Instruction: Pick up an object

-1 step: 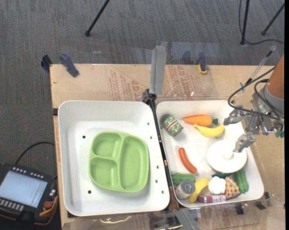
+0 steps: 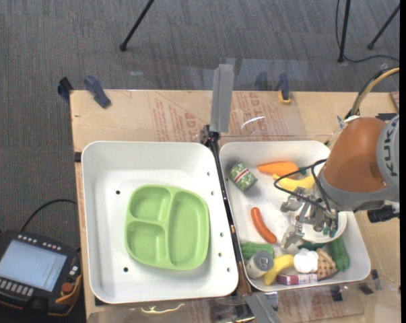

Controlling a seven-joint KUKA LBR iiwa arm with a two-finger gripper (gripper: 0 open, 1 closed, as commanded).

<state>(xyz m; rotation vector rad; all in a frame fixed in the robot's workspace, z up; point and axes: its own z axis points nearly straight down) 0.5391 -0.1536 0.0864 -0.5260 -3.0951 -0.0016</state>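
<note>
Gripper low in right bin, just right of the sausage; finger spread unreadable, nothing visibly held, so pick not yet made.

two white bins, one green tray; one hot dog

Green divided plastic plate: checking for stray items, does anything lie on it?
No, the green divided plastic plate in the left white bin has three bare compartments.
</note>
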